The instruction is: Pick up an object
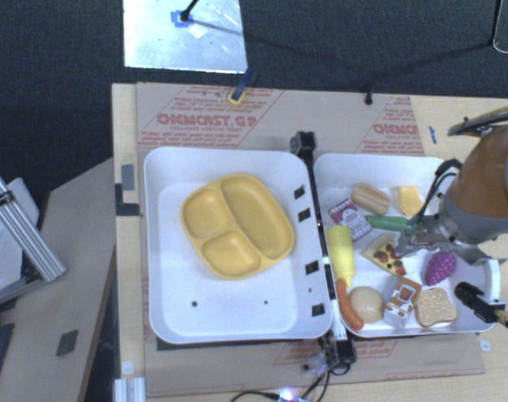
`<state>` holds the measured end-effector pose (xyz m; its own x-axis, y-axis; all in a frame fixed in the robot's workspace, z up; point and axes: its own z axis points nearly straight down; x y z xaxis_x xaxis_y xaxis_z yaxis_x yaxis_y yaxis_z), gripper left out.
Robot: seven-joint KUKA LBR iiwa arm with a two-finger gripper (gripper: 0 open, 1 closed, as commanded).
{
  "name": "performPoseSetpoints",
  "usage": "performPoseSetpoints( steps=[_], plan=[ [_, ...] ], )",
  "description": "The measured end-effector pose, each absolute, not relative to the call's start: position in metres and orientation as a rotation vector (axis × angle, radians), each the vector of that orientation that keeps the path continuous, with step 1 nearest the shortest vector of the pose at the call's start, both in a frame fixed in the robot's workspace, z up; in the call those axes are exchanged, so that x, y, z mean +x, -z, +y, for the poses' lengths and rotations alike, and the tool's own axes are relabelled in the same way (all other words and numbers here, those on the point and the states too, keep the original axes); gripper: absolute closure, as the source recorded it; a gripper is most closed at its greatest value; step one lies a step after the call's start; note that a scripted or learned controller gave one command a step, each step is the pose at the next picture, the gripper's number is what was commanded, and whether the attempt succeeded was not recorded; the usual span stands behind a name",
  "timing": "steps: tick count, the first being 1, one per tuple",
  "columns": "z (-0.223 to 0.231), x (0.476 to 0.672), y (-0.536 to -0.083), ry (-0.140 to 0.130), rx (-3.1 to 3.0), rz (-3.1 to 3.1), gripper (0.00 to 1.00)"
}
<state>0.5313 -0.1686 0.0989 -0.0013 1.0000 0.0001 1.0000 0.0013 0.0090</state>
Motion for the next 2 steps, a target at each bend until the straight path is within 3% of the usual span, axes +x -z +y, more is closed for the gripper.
performPoseSetpoints(
  steps=[2],
  plan=[
    [-0.154,0.537,-0.193,-0.006,2.211,2.223,1.0]
  ],
)
